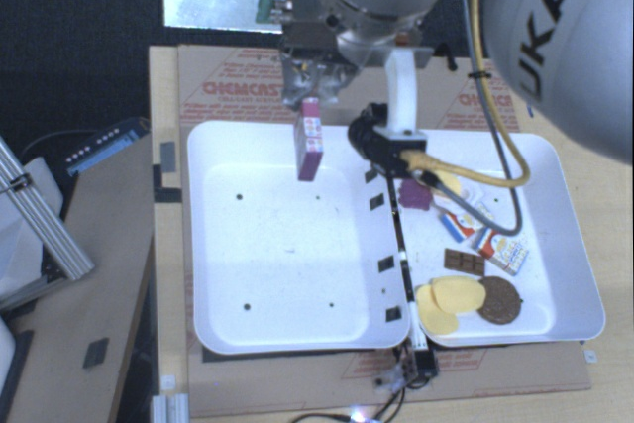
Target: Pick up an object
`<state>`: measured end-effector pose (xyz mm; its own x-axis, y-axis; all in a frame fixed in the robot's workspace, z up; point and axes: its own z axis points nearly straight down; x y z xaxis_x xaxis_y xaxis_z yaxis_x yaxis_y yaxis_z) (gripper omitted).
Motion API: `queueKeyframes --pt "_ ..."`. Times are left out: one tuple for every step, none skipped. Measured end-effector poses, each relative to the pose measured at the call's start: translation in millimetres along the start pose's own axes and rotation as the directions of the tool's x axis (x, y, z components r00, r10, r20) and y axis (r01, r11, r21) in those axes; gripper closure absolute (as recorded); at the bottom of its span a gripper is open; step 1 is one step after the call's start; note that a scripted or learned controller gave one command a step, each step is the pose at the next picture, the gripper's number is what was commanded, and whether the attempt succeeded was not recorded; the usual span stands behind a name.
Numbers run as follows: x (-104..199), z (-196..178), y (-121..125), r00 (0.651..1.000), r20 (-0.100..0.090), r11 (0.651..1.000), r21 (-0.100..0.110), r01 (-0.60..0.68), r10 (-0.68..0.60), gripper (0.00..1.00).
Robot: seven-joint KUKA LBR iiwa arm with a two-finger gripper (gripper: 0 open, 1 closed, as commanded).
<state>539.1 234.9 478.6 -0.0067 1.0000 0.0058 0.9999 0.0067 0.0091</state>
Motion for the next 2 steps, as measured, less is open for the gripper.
queueKeyframes --pt "0.4 -46.4 -54.5 1.000 0.003 1.000 0.006 0.000 0.000 1.00" --pt "-1.1 -56.4 10.4 1.000 0.005 1.000 0.005 -0.007 0.007 1.00"
